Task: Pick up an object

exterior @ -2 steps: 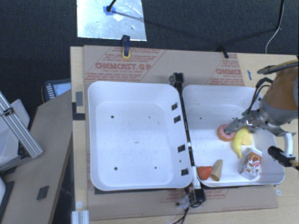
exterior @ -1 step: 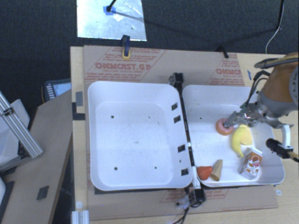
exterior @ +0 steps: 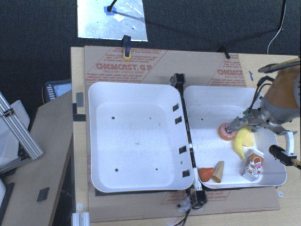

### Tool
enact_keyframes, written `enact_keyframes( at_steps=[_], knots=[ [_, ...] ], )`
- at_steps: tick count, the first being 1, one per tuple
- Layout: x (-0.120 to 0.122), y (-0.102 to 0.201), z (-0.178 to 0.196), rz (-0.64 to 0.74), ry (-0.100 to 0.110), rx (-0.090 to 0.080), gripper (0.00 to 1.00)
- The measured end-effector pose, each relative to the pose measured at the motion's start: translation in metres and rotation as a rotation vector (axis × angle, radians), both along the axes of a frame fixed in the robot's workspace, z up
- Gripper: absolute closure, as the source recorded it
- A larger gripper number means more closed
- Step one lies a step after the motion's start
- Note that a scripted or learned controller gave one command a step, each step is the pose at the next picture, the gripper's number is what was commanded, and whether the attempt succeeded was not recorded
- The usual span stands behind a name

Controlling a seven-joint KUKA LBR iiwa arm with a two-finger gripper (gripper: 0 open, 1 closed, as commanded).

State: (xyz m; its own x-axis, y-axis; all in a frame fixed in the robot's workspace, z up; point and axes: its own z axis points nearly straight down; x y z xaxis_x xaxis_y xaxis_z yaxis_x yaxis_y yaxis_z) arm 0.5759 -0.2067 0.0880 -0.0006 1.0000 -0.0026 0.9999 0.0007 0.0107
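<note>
Bench, right shallow white bin (exterior: 207, 98): gripper (exterior: 233, 127), finger state indiscernible, at pink ring-shaped doughnut toy (exterior: 225, 132); yellow plastic banana (exterior: 242, 142) just beside. Risk: banana crowding fingers, grasp slipping.

Pink doughnut (exterior: 227, 131), yellow banana (exterior: 242, 141), white bins (exterior: 136, 140).
</note>
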Motion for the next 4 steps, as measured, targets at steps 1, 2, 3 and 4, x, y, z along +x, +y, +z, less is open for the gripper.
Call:
enact_keyframes(
  at_steps=[1,2,3,4],
  knots=[
    [-0.019,0.0,0.0,-0.001,-0.001,0.0,0.0],
    [-0.016,0.002,0.013,0.001,-0.002,0.007,1.0],
    [-0.013,0.056,0.08,0.007,0.006,0.002,1.0],
    [-0.016,0.158,0.184,0.015,-0.002,0.005,1.0]
  ],
)
